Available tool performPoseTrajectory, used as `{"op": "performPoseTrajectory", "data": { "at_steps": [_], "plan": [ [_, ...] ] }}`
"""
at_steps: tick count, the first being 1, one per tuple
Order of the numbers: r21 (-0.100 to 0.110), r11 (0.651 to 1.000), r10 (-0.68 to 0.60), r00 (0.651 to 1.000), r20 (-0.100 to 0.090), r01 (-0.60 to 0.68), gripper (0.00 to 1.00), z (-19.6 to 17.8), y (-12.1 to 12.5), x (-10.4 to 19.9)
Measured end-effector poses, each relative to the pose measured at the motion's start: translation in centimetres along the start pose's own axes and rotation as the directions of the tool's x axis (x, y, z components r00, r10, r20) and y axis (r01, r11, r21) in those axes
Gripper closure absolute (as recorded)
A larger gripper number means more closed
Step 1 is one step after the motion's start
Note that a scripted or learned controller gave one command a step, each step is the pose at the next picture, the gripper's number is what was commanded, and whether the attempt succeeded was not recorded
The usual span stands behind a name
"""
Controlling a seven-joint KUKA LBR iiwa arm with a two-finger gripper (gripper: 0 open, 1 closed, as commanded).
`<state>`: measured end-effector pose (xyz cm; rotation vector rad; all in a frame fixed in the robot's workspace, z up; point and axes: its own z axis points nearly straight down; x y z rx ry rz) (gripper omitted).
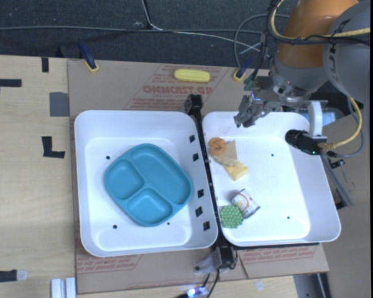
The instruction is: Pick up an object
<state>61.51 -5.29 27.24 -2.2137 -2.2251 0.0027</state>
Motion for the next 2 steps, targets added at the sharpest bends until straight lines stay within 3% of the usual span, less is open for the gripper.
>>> {"op": "performPoseTrajectory", "data": {
  "at_steps": [2],
  "plan": [
    [0.002,1.000,-0.001,1.000,0.000,0.001,1.00,3.0,-4.2,11.0]
  ]
}}
